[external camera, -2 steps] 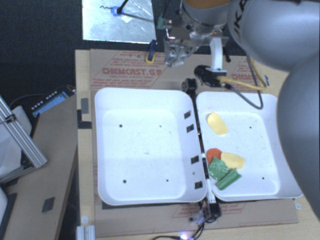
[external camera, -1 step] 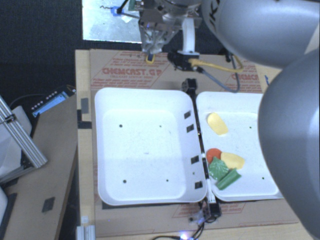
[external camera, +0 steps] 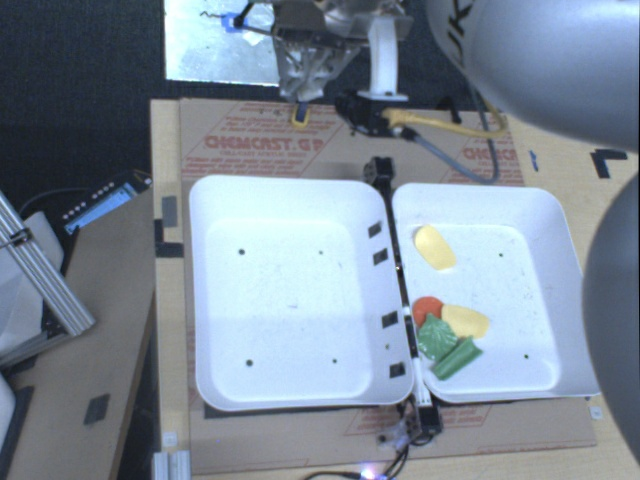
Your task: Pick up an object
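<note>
1. Objects for picking all lie in the right bin: a pale yellow piece sits alone in its upper left part, close to the divide between the bins.
2. Lower down, against the same inner wall, a small cluster is packed together: a red piece, a second yellow piece just to its right, a green leafy piece below the red one, and a green stick-shaped piece lying at a slant at the bottom. These four touch or overlap one another.
3. The left bin sits beside the right one, the two meeting along a dark hinge strip with black clips.
4. Both bins rest on a brown cardboard sheet with red printing, laid on the table.
5. The gripper hangs well above and behind the bins, over the far edge of the cardboard, far from every object. Nothing is between its fingers; from here I cannot tell whether they are spread or closed.
6. The grey arm bulks large at the upper right, and a yellow cable trails across the cardboard near the gripper.
7. An aluminium rail leans at the far left.
</note>
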Robot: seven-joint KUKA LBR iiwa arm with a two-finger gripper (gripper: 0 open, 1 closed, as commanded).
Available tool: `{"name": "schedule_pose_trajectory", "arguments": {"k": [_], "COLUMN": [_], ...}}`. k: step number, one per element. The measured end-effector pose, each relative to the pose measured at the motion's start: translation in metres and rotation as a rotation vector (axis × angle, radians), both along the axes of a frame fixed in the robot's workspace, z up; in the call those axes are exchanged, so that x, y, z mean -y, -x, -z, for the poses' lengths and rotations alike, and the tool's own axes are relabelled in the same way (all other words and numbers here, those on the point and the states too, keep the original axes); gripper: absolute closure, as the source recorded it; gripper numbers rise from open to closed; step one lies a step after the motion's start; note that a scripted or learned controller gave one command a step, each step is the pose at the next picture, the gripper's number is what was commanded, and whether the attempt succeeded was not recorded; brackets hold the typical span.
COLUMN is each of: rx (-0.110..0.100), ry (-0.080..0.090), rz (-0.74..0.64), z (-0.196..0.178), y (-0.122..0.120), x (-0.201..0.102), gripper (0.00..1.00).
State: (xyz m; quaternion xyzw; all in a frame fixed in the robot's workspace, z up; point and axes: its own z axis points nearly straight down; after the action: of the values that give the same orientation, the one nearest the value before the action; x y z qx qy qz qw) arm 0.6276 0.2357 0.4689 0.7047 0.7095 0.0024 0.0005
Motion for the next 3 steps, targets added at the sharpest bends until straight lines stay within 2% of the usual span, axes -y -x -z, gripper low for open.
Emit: {"name": "schedule_pose_trajectory", "arguments": {"k": [2, 3], "rx": [-0.001, -0.003], "ry": [0.000, 0.003], "rz": [0.000, 0.009], "z": [-0.068, -0.066], "y": [0.079, 0.097], "x": [0.001, 0.061], "gripper": [1.00, 1.00]}}
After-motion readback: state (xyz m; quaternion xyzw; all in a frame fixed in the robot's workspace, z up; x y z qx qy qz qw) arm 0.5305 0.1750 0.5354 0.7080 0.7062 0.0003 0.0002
